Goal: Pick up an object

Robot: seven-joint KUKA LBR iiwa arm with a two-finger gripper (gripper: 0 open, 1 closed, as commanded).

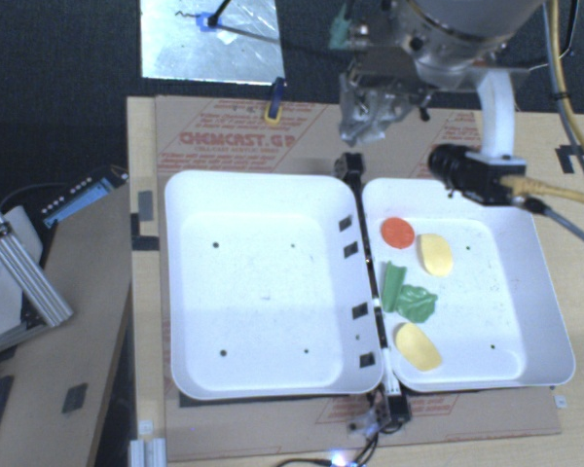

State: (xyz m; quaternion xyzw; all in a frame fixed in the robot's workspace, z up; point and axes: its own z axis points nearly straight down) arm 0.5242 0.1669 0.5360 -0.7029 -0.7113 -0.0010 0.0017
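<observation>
The right bin [526, 290] holds a small red disc [398, 233], a pale yellow oval piece [435, 255], a green leafy piece [407, 297] and a second yellow piece [418, 346]. All lie in the bin's left half. My gripper [366, 125] hangs high above the far edge of the bench, over the seam between the two bins, well apart from the objects. I see nothing in it.
The left bin [263, 280] sits beside the right one, joined by a black hinge strip [370, 290]. A black cylinder with cables [477, 176] juts over the right bin's far rim. A silver sheet [212, 25] lies behind the bench.
</observation>
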